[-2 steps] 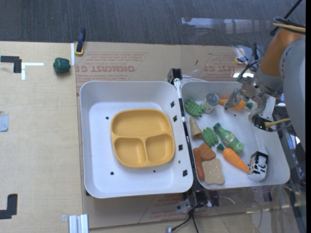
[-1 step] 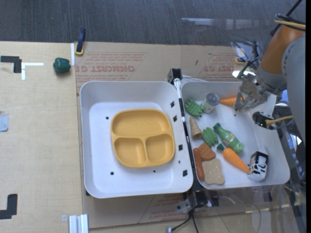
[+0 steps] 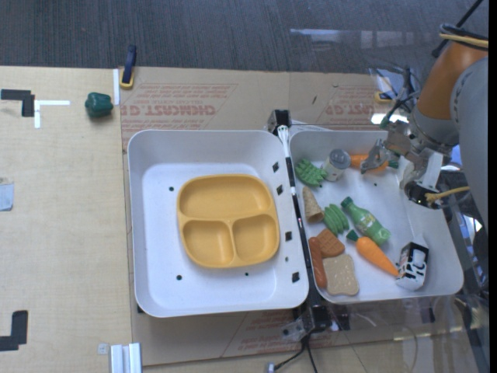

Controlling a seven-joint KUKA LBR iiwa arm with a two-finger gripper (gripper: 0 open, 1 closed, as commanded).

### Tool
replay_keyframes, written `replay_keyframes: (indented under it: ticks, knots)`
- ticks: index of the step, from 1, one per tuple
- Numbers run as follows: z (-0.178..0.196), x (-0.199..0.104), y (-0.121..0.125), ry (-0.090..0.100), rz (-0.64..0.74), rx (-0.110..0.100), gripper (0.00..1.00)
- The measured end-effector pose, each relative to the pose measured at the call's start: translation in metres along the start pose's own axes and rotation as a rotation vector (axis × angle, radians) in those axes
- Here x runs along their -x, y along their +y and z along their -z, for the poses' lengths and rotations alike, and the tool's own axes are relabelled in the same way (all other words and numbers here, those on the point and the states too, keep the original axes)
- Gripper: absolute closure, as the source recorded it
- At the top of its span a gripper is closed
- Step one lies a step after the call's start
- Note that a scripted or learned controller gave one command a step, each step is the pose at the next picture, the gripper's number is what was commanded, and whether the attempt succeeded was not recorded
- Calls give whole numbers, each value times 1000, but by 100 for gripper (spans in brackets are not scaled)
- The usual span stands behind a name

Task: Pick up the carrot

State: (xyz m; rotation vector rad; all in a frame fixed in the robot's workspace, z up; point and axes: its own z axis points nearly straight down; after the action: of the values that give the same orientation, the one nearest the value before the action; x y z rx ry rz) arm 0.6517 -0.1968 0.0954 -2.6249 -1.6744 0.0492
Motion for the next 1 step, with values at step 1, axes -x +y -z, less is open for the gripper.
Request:
replay_keyframes:
  ticks: [1]
  knots:
    - [-9, 7, 3, 12, -135, -25, 0]
